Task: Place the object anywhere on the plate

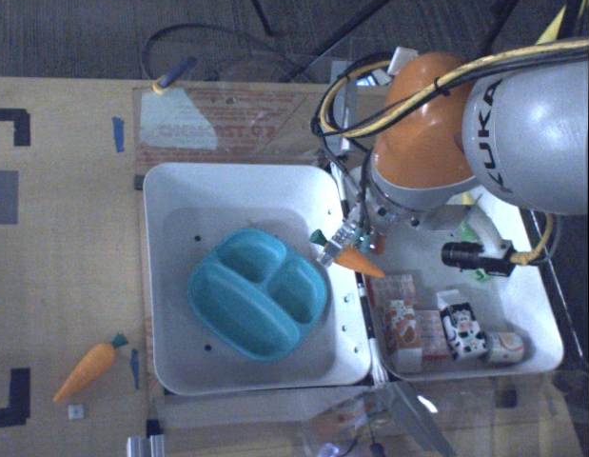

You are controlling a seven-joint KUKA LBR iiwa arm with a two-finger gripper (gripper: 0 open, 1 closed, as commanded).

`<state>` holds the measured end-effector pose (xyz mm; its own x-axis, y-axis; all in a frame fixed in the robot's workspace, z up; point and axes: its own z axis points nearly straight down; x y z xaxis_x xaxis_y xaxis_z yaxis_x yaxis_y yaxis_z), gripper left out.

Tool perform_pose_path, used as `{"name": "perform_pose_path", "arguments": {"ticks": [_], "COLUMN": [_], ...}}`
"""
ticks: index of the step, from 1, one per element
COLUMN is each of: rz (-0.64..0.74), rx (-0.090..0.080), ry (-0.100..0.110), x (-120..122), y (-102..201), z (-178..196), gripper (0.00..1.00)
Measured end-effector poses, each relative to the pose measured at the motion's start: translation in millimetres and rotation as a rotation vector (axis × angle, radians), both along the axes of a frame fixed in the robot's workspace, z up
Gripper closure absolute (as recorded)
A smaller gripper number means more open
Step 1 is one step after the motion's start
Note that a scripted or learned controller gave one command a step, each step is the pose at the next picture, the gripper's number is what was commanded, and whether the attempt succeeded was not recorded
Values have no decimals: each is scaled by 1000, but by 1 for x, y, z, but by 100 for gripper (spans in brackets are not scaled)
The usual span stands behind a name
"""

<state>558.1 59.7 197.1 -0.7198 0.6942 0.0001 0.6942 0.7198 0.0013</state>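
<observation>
A teal divided plate [258, 293] lies in the left white bin [170, 208]. My gripper [340, 244] hangs over the seam between the two bins, just right of the plate's upper right edge. A small orange carrot toy [359, 262] with a green top sits between its fingers, tip pointing right. The gripper is shut on the carrot, and the arm's orange wrist band [422, 127] looms above it.
The right bin [541, 327] holds a small carton with fruit print [405, 324], a black-and-white box [461, 329] and a pale round item [505, 347]. A second, larger carrot [85, 369] lies on the bench left of the bins. A black cylinder [470, 254] juts from the arm.
</observation>
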Motion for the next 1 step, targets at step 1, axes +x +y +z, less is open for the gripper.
{"name": "perform_pose_path", "arguments": {"ticks": [1], "rz": [-2], "rx": [0], "ry": [0], "x": [0], "y": [-1], "z": [0], "gripper": [0]}}
